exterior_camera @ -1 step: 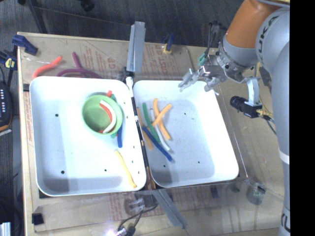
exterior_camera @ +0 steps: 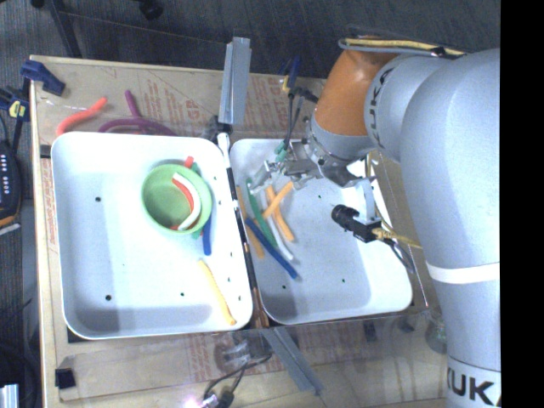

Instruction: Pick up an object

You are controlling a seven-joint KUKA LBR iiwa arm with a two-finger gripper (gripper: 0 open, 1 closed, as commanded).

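Gripper (exterior_camera: 285, 167) sits low over orange, green and blue plastic sticks (exterior_camera: 270, 219) in right white bin (exterior_camera: 340, 308); finger state untellable; should centre on one stick before closing.

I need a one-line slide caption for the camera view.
KUKA arm's gripper above colored sticks in the right bin; green bowl in the left bin.

Two white bins sit side by side on the worktop, left bin (exterior_camera: 85, 253) and right bin (exterior_camera: 340, 287); one green bowl (exterior_camera: 166, 198) in the left; one yellow stick (exterior_camera: 217, 291) there; two orange sticks (exterior_camera: 278, 204) in the right.
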